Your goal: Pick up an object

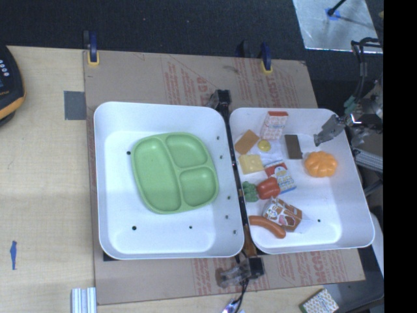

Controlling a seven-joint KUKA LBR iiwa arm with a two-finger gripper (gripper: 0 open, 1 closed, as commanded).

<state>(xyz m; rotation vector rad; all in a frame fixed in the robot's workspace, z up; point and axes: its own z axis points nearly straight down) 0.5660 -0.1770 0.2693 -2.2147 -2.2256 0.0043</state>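
Observation:
The right bin (339, 230) holds several toy foods. Among them are an orange pumpkin-like fruit (320, 164), a dark brown block (293, 146), a red-and-white carton (274, 125), a tan cracker (247, 141) and a yellow cheese square (251, 163). Lower down lie a red pepper (268, 188), a green broccoli piece (250, 191), a sausage (266, 227) and a printed packet (284, 214). My gripper (328, 133) hangs at the bin's upper right edge, just above and right of the orange fruit and right of the brown block. It holds nothing that I can see.
The left bin (114, 233) carries a green divided plate (174, 172). A black clamp (221, 98) sits between the bins at the back, and another (242, 271) at the front. Blue clips (92, 47) pin the cardboard sheet. A yellow-black device (8, 83) lies far left.

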